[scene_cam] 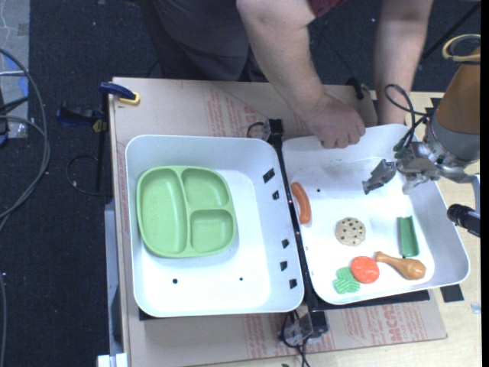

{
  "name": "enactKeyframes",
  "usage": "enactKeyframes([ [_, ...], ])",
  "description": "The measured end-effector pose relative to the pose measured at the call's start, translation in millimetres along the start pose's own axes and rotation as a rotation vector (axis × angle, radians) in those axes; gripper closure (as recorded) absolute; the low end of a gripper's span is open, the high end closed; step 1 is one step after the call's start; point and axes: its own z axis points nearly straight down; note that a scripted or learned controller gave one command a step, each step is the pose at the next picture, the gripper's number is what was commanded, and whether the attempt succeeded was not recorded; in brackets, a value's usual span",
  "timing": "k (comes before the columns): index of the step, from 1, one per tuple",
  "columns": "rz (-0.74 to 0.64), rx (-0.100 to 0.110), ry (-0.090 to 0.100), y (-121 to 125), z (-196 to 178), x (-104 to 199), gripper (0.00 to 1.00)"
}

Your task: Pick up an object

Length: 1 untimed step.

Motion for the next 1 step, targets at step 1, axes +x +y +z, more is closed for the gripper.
enactKeyframes([
  [1,-0.001,-0.005,-0.001,0.9,-2.8,0.4,0.0],
])
